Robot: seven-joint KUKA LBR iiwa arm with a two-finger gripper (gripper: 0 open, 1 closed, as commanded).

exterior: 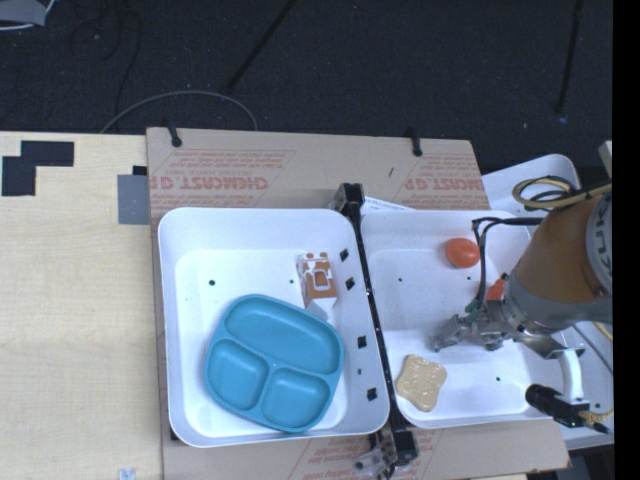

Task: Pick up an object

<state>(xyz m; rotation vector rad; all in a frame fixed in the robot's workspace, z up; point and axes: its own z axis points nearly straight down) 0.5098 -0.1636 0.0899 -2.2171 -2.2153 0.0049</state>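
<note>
Jaws (pixel 447 336) low in right bin (pixel 420 230), state unclear, toast piece (pixel 420 382) just below, orange ball (pixel 462 252) above.

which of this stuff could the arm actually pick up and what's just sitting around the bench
For the job:
- gripper, low in the right bin
- toast-shaped piece, closest to it
- orange ball
- blue divided plate in the left bin
- small orange and white toy beside the plate

Lying about:
- cardboard sheet under the bins
- black cables on the dark floor
</note>
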